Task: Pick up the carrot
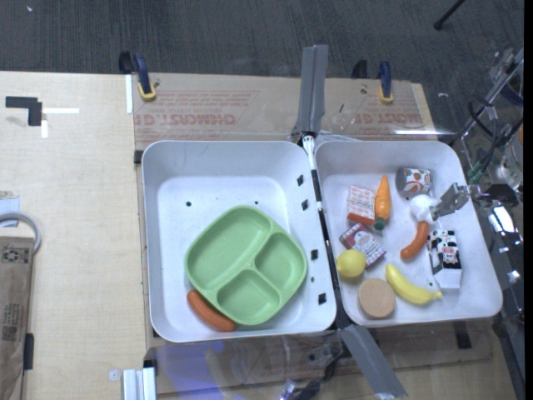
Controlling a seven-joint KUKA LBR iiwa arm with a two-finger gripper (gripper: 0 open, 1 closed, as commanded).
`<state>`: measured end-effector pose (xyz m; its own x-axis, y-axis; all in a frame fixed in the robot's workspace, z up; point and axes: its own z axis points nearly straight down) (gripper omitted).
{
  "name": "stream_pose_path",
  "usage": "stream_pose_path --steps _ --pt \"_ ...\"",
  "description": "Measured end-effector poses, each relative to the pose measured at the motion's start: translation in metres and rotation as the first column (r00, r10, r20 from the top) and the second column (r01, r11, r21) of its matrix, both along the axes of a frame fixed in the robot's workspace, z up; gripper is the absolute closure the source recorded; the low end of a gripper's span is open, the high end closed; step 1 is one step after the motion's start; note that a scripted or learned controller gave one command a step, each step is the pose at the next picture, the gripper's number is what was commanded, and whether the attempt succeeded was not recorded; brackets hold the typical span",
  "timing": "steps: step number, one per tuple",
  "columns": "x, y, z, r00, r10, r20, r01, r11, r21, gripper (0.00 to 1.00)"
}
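1 carrot [382, 197] lies in the right bin [479, 248], in its far half and left of middle; it points far-to-near, its orange body toward the far wall and its green top at the near end; its left side is just beside a red-and-white packet [361, 200], and it lies well apart from the gripper [450, 200], which sits at the bin's right side, low over a white lump [422, 206]; whether the claw is spread or pressed together I cannot tell.

Around the carrot the right bin holds 1 more small packet [362, 242] nearer, 1 yellow lemon [351, 263], 1 round tan disc [376, 298], 1 banana [411, 287], 1 orange sausage [414, 242], 1 black-and-white carton [445, 257] by the right wall and 1 small printed pouch [414, 180] at the far side.

The left bin [166, 223] holds 1 green plate [246, 265] with 3 compartments, set at a slant; 1 orange sausage-shaped piece [208, 311] lies at its near-left edge, partly under the rim.

The 2 bins touch along a grey bar [313, 86] that runs far past them; they rest on a cardboard sheet [216, 111] with red lettering, held by 2 clamps [145, 80] at its far edge; the pale wooden bench [75, 223] stretches left and bears 1 brown paper bag [15, 302] at the left edge; beyond the bench lies dark carpet [208, 15].
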<state>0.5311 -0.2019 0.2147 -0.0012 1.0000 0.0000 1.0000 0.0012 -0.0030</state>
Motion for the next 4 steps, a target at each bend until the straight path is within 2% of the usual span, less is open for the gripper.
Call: stream_pose_path --steps 1,2,3,4 --pt "0.054 0.041 -0.072 0.965 0.263 0.002 -0.263 0.965 0.0 0.0" --pt "0.031 0.048 -0.124 0.824 0.566 0.002 -0.566 0.824 0.001 0.0" --pt "0.088 0.079 -0.122 0.524 0.852 0.005 -0.852 0.524 -0.004 0.0" --pt "0.089 0.077 -0.111 0.529 0.849 0.008 -0.849 0.529 -0.008 1.0"
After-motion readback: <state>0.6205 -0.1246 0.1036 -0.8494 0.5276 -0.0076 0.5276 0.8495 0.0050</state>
